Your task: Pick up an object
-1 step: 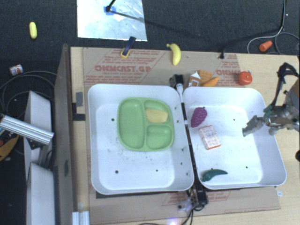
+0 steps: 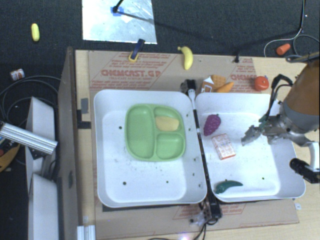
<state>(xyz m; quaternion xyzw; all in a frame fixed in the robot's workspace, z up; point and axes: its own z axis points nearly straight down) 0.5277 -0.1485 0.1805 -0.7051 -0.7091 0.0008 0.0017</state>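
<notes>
The bench [image 2: 150, 66] carries 2 shallow white bins side by side. The left bin [image 2: 112, 184] holds a green divided plate [image 2: 154, 132] with 3 compartments; a pale yellow item [image 2: 167, 122] lies in the upper right compartment. The right bin [image 2: 265, 181] holds 3 loose objects and the arm [image 2: 305, 101], which enters from the right side of the camera view. The gripper [image 2: 248, 136] hangs over the middle of the right bin, pointing left; whether its fingers are open or closed cannot be told, and no object is visible between them. The nearest object is a small red-and-white box [image 2: 223, 146], lying flat on the bin floor just left of and slightly below the fingertips, apart from them. A purple bunch of grapes [image 2: 212, 124] lies above and left of the box, near the bin's left wall. A dark green pepper-shaped item [image 2: 227, 185] lies near the bin's lower edge, well apart from the gripper. Behind the bins, on the bench, rest a yellow banana [image 2: 187, 57], an orange carrot-like item [image 2: 225, 87] and a red-orange round item [image 2: 261, 83].
</notes>
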